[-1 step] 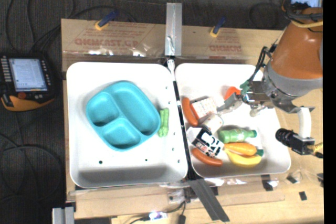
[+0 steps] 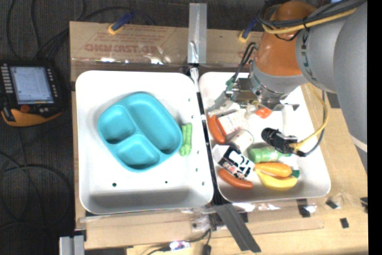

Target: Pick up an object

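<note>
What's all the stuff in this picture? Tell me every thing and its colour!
left bin: one, white, bench's left side
right bin: one, white, bench's right side
divided plate: one, turquoise, in the left bin
green pod: one, green, left bin, by its right wall
orange sticks: two, orange, right bin, along its left side
black-and-white box: one, right bin, front left
pale packet: one, whitish, right bin, towards the back
green toy: one, green, right bin's middle
yellow toy: one, yellow, right bin's front
handheld screen: one, black and orange, floor at left
cardboard sheet: one, brown, behind the bins
arm: one, grey with orange band, from the right
tool: one, above the right bin's back
</note>
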`<act>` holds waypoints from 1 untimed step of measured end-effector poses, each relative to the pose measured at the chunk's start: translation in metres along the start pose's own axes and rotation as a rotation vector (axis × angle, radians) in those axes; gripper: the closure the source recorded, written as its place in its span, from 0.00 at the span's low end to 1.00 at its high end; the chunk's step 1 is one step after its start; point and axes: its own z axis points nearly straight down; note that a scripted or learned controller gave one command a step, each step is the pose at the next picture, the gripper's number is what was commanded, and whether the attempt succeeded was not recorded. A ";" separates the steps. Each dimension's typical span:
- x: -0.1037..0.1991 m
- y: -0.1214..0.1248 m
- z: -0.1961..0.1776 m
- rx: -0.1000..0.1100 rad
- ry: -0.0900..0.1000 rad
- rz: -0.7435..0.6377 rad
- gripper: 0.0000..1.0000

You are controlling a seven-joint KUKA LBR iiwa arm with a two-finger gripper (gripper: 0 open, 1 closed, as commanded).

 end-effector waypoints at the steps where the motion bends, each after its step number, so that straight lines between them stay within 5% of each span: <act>1: -0.064 0.003 0.093 -0.012 -0.002 0.003 0.00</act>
